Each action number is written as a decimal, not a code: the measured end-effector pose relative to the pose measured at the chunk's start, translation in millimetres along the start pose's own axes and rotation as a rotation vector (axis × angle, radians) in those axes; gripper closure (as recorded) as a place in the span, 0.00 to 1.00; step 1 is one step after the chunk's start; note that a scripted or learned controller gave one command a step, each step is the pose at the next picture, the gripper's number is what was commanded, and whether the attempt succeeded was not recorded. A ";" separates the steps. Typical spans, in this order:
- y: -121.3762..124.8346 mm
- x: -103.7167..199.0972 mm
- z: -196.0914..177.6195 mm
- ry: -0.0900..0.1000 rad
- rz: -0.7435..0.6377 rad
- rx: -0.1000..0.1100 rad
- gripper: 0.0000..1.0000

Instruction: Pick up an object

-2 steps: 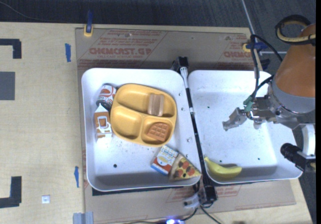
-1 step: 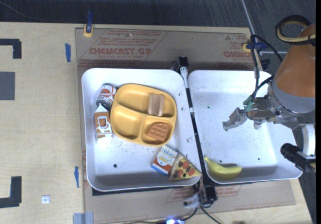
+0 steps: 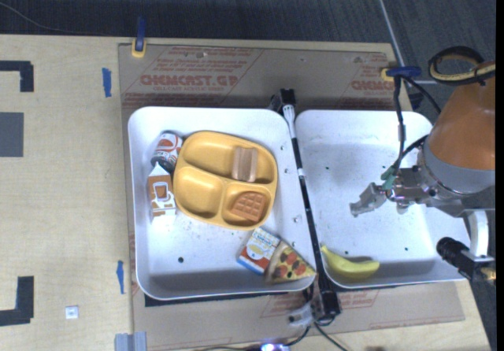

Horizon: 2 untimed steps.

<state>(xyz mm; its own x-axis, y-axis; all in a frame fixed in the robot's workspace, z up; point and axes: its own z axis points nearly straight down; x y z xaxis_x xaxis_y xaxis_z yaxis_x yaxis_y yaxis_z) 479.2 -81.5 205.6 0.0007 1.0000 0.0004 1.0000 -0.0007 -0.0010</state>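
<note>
Where the tabletop (image 3: pixel 55 208) lies nearest the camera, the front rim of the left bin (image 3: pixel 142 263) serves as the landmark for what follows. Just inside that rim, toward its right end, a pizza-slice toy (image 3: pixel 290 264) lies beside a small printed carton (image 3: pixel 258 251), the two touching. Right of them, across the divider, a banana (image 3: pixel 349 265) rests against the front wall of the right bin (image 3: pixel 346 145). Farther back from the rim, a yellow divided tray (image 3: pixel 201 184) occupies the middle of the left bin; one of its compartments holds a waffle-like piece (image 3: pixel 249 205) and another a tan block (image 3: pixel 244 162). Against the tray's left side lie a small white-and-orange carton (image 3: pixel 160 193) and, behind it, a can (image 3: pixel 165 151). At about the same depth, the gripper (image 3: pixel 368 201) hangs over the right bin's floor, behind the banana and well apart from it; whether its fingers are spread or closed cannot be told, and no object is seen between them. Behind both bins, a brown cardboard sheet (image 3: pixel 236 74) covers the tabletop.
</note>
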 end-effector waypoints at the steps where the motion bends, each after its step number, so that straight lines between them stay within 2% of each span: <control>1: 0.1 0.1 -0.1 0.000 0.000 0.000 0.00; 2: 0.1 0.1 -0.1 0.000 0.000 0.000 0.00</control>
<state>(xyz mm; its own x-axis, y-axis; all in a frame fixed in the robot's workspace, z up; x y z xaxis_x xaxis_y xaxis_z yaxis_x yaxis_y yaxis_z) 479.3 -81.4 205.6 0.0006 1.0000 0.0005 1.0000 -0.0006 -0.0007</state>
